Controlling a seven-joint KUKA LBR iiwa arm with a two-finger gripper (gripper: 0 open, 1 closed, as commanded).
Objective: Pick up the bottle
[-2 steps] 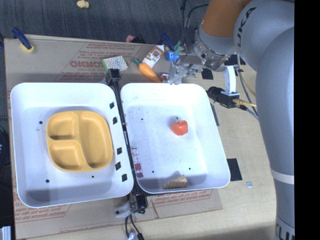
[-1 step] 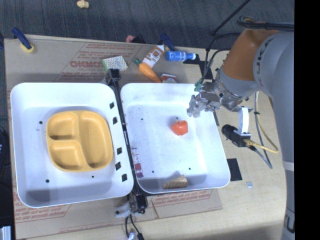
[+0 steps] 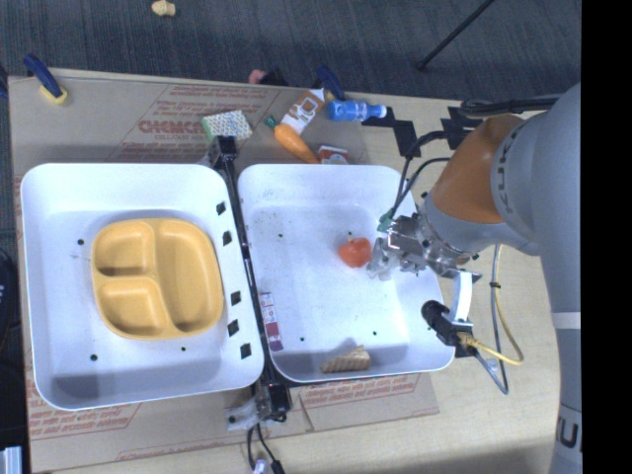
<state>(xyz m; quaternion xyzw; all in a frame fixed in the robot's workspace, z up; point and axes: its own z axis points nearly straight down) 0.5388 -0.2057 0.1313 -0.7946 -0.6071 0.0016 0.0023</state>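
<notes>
A small blue bottle (image 3: 353,112) lies on its side on the cardboard behind the right bin (image 3: 296,191), outside it. Beside it lies a white bottle with an orange label (image 3: 303,113). My gripper (image 3: 381,261) is low inside the right bin near its right wall, well in front of both bottles. It sits just right of a small red-orange round object (image 3: 354,253) on the bin floor. The wrist and its metal housing cover the gripper's tips.
An orange carrot (image 3: 294,143) and a small box (image 3: 333,153) lie by the right bin's back rim. A green patterned sponge (image 3: 226,124) lies further left. A brown bread-like piece (image 3: 346,361) rests at the right bin's front. A yellow divided plate (image 3: 156,276) sits in the left bin (image 3: 39,265).
</notes>
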